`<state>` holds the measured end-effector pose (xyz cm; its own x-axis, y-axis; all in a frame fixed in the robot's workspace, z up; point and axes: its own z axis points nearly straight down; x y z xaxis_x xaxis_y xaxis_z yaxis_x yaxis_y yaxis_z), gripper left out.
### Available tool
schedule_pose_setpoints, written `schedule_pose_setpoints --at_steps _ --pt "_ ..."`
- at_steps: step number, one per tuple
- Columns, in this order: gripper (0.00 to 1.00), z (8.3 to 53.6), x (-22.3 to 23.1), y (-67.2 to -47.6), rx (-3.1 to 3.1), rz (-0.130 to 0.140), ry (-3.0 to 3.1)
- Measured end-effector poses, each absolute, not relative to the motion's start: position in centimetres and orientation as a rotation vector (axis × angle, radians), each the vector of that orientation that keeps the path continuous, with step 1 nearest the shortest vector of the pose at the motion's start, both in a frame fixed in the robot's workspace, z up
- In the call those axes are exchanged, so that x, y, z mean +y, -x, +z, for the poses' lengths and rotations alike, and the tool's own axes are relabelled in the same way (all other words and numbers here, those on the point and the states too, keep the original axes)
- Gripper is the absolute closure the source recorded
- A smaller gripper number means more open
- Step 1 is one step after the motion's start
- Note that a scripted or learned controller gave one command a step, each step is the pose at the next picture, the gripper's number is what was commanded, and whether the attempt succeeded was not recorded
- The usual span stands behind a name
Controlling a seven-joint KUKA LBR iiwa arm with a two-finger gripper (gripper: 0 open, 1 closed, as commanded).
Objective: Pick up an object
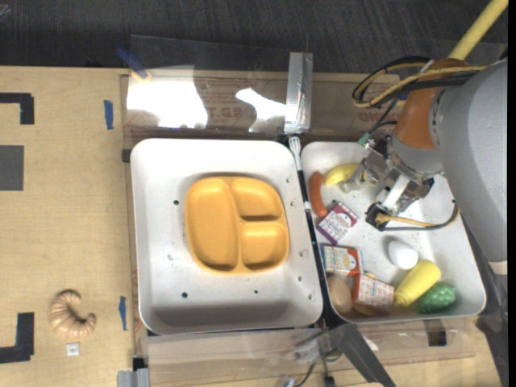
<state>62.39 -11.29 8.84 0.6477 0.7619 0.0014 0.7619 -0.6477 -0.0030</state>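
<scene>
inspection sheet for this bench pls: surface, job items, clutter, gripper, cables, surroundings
surface: tan bench, two white bins; left bin holds a yellow divided tray
job's things: right bin holds white egg, yellow toy, green toy, packets, red sausage
clutter: croissant-like toy on the bench, outside the bins
grippers: gripper over right bin's far end, near a yellow piece
cables: yellow and black loops behind the wrist
surroundings: dark carpet, yellow pole

Divided tray [238, 222] in left bin [153, 297], egg [401, 255] in right bin [463, 252] (croissant [72, 313] on bench [64, 216])
</scene>
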Motion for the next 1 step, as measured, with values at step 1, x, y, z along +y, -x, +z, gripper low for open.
schedule_pose_setpoints --at_steps 1 --pt "0.00 15.99 -16.54 -62.46 -0.879 -0.002 3.018"
